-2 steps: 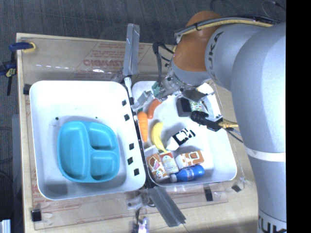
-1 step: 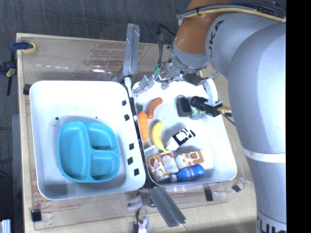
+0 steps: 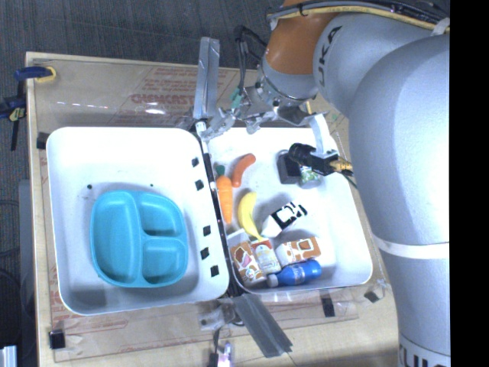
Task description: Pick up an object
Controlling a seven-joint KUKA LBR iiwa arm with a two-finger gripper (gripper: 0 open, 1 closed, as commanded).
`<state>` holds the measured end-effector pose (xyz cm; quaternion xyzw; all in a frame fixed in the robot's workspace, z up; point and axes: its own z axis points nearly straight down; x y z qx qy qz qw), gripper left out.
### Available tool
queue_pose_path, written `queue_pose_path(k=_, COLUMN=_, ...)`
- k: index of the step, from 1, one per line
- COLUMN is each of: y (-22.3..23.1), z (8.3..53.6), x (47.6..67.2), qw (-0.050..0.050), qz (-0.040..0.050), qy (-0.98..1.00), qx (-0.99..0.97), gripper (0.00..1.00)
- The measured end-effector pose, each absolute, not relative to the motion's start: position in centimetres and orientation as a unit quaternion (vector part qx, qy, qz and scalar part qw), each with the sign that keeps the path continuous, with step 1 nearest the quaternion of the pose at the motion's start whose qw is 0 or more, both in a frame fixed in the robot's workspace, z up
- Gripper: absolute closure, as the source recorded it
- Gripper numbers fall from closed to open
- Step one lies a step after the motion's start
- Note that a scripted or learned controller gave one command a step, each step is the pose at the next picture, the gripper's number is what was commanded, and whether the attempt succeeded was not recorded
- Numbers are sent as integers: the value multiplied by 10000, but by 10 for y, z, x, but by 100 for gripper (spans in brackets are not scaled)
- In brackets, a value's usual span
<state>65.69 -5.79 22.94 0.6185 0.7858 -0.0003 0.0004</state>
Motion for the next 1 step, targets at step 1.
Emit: queue_pose_path(k=1, y=-79, z=217, x=657, qw=-15, qz=-13, qy=7777, qx=6286, gripper=100)
